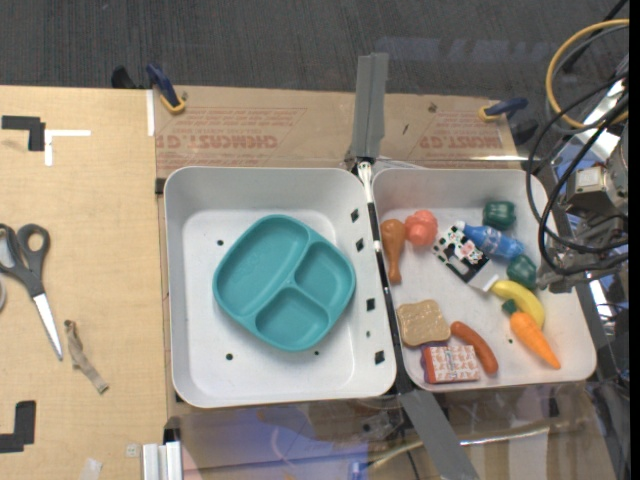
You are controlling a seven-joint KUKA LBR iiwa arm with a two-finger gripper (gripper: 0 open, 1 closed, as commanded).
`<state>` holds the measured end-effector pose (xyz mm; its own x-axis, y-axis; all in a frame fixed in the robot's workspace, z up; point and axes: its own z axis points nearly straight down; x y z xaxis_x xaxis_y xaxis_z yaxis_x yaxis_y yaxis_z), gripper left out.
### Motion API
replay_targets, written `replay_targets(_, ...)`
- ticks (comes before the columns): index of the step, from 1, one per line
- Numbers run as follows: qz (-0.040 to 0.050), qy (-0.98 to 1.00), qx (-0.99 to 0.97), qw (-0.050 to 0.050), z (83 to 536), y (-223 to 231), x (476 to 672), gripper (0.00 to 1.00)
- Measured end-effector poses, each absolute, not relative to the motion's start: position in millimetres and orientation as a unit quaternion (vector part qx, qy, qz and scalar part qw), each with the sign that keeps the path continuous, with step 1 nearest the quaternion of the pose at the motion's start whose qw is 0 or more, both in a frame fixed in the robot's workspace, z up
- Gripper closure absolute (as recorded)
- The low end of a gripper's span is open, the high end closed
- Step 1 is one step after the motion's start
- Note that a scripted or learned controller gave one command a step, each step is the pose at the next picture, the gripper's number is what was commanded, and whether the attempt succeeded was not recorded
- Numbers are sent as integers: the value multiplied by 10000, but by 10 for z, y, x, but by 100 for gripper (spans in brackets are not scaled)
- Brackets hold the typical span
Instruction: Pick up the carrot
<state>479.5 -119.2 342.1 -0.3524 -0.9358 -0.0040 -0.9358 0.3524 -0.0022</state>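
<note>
The carrot (536,342), orange with a green top, lies in the front right corner of the right bin (575,363), pointing toward that corner. A yellow banana (521,297) lies just behind it, touching its green end. The arm comes in at the right edge among black cables. Its gripper (566,274) is a dark shape over the bin's right rim, up and to the right of the carrot and apart from it.
Sharing the right bin are a red sausage (475,346), a bread slice (423,320), a red box (450,364), a drumstick (393,247), a blue bottle (495,241) and several more toys. A teal divided plate (285,282) sits in the left bin (190,368). Scissors (31,271) lie at the far left.
</note>
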Motion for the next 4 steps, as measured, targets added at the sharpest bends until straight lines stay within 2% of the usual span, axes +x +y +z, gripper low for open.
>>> replay_targets(1,17,7831,-6218,7,2144,-1351,4780,100)
replay_targets(2,-1,8883,-4593,22,2656,-1317,4793,100)
replay_targets(3,11,7826,-6226,12,2445,-945,4855,100)
replay_targets(4,18,7183,-6957,7,2021,-1546,4828,100)
